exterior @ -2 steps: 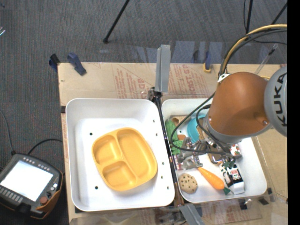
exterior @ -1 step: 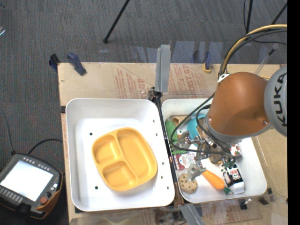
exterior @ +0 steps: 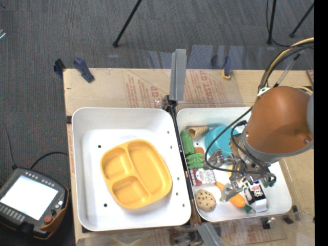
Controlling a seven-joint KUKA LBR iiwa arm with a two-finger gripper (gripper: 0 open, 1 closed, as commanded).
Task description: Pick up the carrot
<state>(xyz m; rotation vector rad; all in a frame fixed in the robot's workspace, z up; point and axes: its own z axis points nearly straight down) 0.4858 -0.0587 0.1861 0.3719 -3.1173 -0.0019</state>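
Small orange toy carrot, right shallow white bin: likely light, rigid, slippery; best gripped across its thicker middle; end effector directly above, whether apart or together cannot be told.

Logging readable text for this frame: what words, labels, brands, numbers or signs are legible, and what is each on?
None can be read with confidence.
Cardboard sheet: red print, faint and upside down, not legible.
Small carton: label too small to read.
Pendant screen: washed out white, nothing legible.
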